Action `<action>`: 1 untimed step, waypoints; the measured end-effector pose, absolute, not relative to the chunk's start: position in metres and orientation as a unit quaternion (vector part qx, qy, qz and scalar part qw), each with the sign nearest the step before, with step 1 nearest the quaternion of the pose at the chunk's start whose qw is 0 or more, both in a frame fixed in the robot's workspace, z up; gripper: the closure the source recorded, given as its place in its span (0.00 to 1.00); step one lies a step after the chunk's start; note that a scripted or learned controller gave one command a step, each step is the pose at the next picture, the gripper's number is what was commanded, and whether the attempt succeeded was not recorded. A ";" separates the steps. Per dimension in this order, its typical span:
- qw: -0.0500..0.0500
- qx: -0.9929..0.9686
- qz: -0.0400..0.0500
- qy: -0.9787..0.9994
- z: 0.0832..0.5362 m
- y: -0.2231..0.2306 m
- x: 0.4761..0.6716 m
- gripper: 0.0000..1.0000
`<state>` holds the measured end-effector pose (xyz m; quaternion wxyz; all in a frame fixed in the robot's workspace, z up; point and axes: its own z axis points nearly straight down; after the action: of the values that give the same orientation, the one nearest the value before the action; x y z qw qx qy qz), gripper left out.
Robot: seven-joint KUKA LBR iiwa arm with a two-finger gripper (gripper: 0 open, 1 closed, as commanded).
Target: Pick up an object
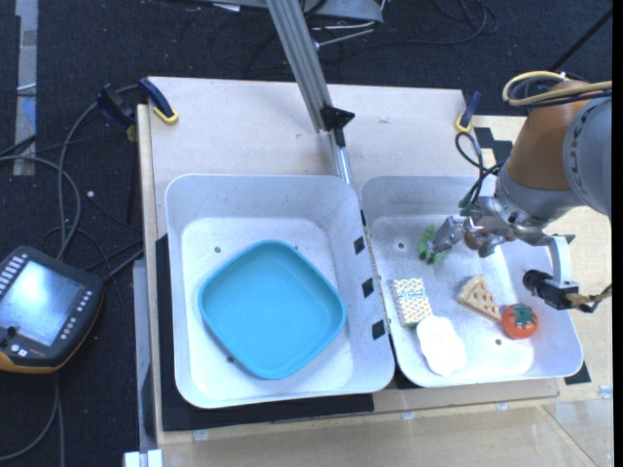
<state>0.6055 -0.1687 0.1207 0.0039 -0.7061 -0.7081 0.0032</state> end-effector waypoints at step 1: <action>0.002 -0.706 0.002 -0.708 0.092 -0.167 0.606 0.00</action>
<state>0.6056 -0.1674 0.0917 0.0018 -0.7060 -0.7082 0.0017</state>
